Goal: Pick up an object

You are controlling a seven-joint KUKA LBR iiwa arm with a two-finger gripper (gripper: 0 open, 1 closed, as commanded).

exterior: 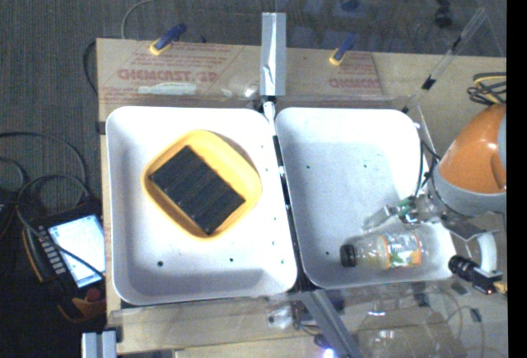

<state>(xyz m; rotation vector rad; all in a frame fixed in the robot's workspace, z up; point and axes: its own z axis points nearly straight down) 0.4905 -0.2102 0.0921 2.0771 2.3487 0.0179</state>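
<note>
So the clear plastic bottle with the dark cap (384, 252) lies sideways in the right white bin (346, 142). Probably light, slick, rolls easily; I'd grab mid-body across its width. Gripper (409, 211) sits just above it.

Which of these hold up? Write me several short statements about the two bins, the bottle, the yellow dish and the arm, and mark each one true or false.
1. The clear bottle lies on its side in the right bin. True.
2. The yellow dish sits in the right bin. False: it sits in the left bin.
3. The bottle's dark cap points toward the left bin. True.
4. A red ball rests inside the yellow dish. False: a dark ribbed pad rests in it.
5. The arm's orange band is over the left bin. False: it is at the right bin's right edge.
</note>
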